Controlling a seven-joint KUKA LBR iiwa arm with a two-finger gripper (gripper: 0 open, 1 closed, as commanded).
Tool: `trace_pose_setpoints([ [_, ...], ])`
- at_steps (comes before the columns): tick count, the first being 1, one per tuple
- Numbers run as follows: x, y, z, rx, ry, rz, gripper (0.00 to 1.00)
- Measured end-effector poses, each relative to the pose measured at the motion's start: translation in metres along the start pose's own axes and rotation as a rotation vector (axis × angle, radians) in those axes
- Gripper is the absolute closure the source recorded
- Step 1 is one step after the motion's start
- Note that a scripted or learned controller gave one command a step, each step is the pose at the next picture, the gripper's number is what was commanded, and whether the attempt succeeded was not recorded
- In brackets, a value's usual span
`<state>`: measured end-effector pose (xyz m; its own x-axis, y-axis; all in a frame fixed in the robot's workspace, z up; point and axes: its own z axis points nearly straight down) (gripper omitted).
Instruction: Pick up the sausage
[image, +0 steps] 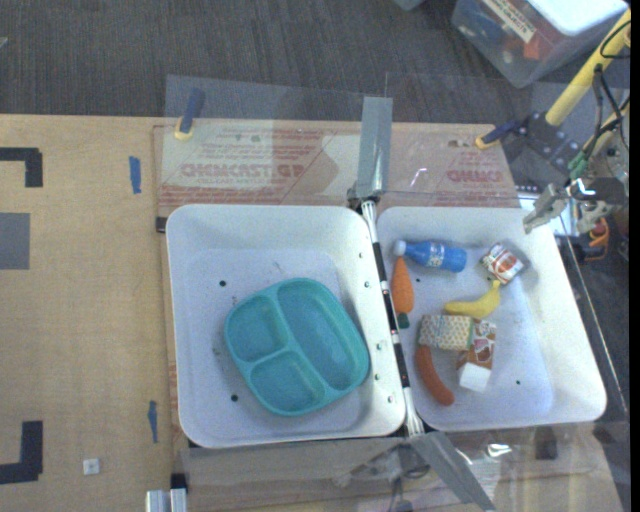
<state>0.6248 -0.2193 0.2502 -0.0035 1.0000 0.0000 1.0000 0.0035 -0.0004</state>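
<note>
The sausage (433, 375) is a short reddish-brown link lying near the front left of the right bin (575, 385), with nothing covering it. Just right of it lie a small white block (474, 377) and a patterned carton (456, 333). My gripper (548, 208) hangs at the far right corner of the right bin, over its rim and well away from the sausage. It is small and partly lost among cables there.
The right bin also holds an orange carrot (401, 286) along its left wall, a blue bottle (434, 255), a yellow banana (475, 304) and a small can (502, 263). A teal divided plate (295, 345) lies in the left bin (200, 250).
</note>
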Motion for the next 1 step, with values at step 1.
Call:
trace_pose_setpoints([
  [1,0.0007,0.0014,-0.0112,-0.004,-0.003,-0.003,1.0],
])
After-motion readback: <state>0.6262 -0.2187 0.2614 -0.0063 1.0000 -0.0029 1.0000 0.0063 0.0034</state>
